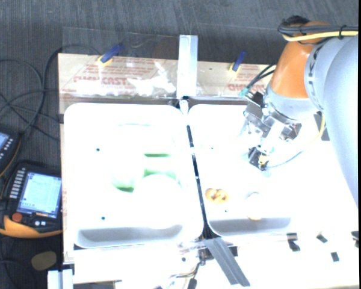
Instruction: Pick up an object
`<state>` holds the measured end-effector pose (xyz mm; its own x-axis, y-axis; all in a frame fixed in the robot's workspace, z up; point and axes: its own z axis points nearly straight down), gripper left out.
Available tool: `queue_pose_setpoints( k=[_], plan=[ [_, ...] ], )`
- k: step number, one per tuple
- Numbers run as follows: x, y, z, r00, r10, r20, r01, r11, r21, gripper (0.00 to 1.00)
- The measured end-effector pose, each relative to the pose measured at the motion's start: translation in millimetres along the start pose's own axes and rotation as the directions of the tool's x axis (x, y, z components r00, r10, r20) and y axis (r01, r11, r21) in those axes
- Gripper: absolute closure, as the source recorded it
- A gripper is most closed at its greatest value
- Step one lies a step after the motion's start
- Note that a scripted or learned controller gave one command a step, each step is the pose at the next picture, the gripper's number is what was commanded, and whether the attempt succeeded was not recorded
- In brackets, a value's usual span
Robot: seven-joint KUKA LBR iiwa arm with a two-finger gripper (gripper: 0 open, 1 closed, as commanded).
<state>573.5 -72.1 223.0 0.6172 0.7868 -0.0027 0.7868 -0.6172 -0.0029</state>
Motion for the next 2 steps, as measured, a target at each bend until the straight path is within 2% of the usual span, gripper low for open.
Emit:
queue_pose_setpoints(
  k=[1, 2],
  plan=[
    [19, -2, -62, 0.930, 0.367, 0.002, -0.367, 0.930, -0.002, 1.00],
    [38, 13, 21, 0.767, 0.642, 0.002, -0.642, 0.767, 0.001, 1.00]
  ],
)
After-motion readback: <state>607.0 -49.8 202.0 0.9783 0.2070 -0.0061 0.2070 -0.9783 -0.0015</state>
